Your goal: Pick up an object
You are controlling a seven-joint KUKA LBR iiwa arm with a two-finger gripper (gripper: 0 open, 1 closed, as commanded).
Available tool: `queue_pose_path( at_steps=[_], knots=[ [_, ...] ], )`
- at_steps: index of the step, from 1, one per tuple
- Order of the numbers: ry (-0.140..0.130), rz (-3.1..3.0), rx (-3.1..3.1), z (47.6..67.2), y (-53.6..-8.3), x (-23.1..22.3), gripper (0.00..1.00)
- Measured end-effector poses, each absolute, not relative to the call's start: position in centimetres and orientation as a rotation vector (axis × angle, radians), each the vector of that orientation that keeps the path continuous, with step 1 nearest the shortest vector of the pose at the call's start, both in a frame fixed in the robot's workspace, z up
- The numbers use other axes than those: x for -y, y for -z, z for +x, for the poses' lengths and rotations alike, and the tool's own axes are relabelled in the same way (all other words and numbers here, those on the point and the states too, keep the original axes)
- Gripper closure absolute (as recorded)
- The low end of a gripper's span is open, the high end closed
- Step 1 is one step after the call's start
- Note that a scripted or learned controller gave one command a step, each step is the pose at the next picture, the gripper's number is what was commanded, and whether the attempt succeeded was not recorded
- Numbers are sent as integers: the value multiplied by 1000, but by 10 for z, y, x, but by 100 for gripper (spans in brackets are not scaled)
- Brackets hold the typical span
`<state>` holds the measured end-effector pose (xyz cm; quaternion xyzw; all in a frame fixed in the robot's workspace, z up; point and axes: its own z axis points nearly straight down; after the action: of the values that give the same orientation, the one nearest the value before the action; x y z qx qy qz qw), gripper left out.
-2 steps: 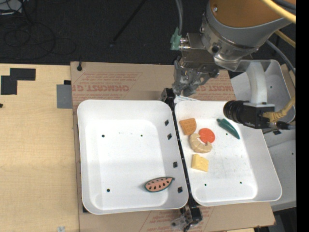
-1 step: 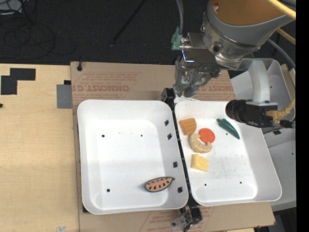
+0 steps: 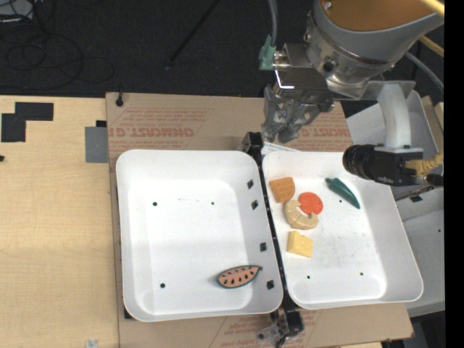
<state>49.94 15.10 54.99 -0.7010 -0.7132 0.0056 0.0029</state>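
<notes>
My gripper [image 3: 285, 130] hangs above the far edge of the right bin [image 3: 395, 267], close to the divider between the bins, and nothing shows between its fingers. Below it in the right bin lie an orange toast-like piece [image 3: 282, 189], a red round piece [image 3: 311, 203] resting on a beige ring-shaped piece [image 3: 299, 217], a yellow cheese-like wedge [image 3: 300, 244] and a dark green pod-shaped piece [image 3: 342, 192]. A watermelon slice toy [image 3: 238, 276] lies near the front right corner of the left bin [image 3: 145, 267].
Both bins sit on a brown cardboard sheet [image 3: 181, 122] on the wooden bench. Black clips [image 3: 254, 142] join the bins along the divider. The grey arm with its orange band [image 3: 370, 13] looms over the back right.
</notes>
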Motion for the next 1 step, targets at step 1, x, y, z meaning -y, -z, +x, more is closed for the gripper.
queue_pose_path(
  at_steps=[1],
  knots=[
    [-24, -2188, 2242, 500, -559, -152, 100]
  ],
)
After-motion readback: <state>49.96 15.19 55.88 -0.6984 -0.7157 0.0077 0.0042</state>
